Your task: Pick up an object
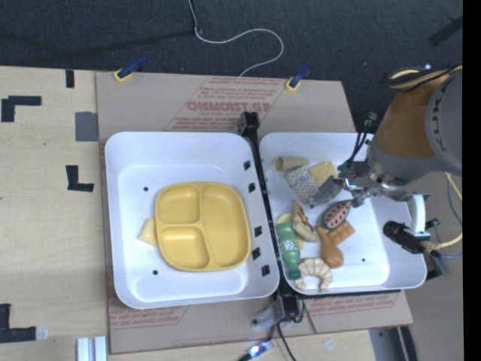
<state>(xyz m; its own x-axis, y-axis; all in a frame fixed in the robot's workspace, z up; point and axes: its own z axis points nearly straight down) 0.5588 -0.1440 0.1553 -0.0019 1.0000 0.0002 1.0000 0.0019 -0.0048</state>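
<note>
Fingers' opening cannot be told; gripper (pixel 331 192) sits among right bin (pixel 376 277) toys.

Sat in the left bin (pixel 124 201): a yellow divided plate (pixel 203 226), over a pale yellow piece (pixel 146 232) poking out at that plate's left. Lay above the plate, beyond the bin: brown cardboard (pixel 218 104), two blue-and-yellow clips (pixel 131 68), a thin white cable (pixel 240 37).

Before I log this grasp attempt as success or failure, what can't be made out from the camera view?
- End effector: its tip is dark and blurred against the toys, so any grip is unclear.
- Pale yellow piece in the left bin: mostly hidden under the yellow divided plate.
- Green toy at the right bin's left wall: too small to identify.
</note>
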